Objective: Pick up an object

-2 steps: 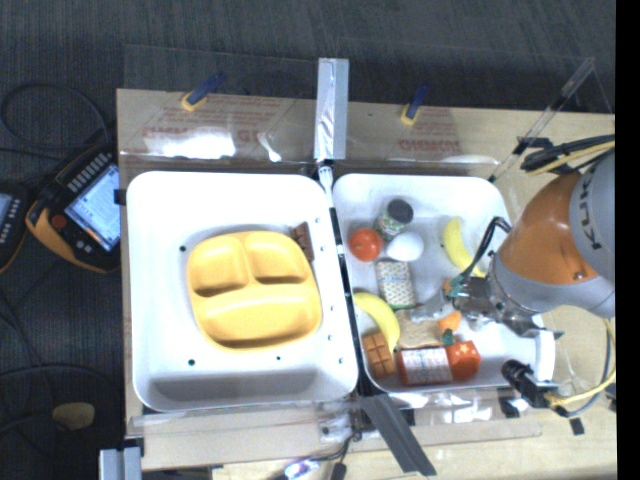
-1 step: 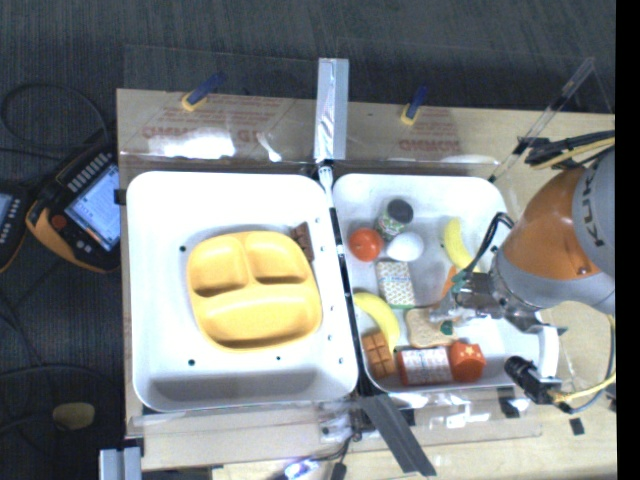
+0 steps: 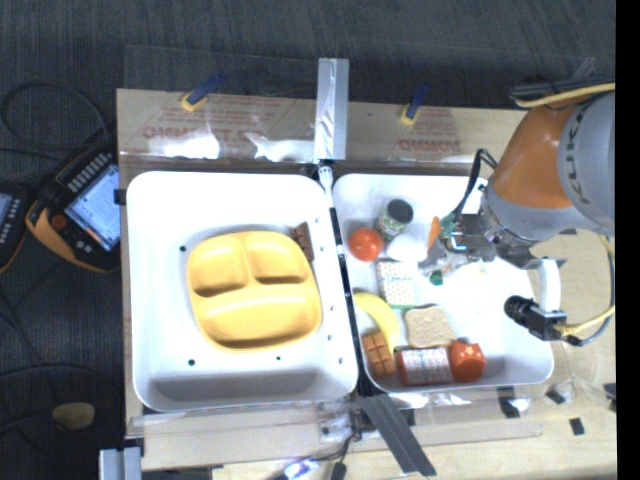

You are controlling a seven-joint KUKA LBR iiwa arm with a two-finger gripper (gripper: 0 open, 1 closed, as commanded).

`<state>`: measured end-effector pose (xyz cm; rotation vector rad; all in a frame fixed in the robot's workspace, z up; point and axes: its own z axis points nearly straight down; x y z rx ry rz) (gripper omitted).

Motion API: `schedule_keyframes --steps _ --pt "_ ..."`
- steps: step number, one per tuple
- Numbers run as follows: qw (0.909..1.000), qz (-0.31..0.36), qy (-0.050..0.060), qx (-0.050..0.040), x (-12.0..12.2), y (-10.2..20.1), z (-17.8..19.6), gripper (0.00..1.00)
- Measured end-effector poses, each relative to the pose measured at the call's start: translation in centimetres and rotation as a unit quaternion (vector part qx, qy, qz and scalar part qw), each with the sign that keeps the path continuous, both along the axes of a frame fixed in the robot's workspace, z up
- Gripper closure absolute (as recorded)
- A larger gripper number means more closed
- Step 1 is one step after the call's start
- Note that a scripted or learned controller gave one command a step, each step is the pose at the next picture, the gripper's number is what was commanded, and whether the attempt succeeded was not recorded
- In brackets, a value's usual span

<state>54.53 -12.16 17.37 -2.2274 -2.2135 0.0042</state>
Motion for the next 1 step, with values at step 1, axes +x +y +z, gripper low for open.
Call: schedule_keyframes --steps 1 --pt "0.9932 0.117 0.0 -0.0001 0.2 4.21 8.93 1.0"
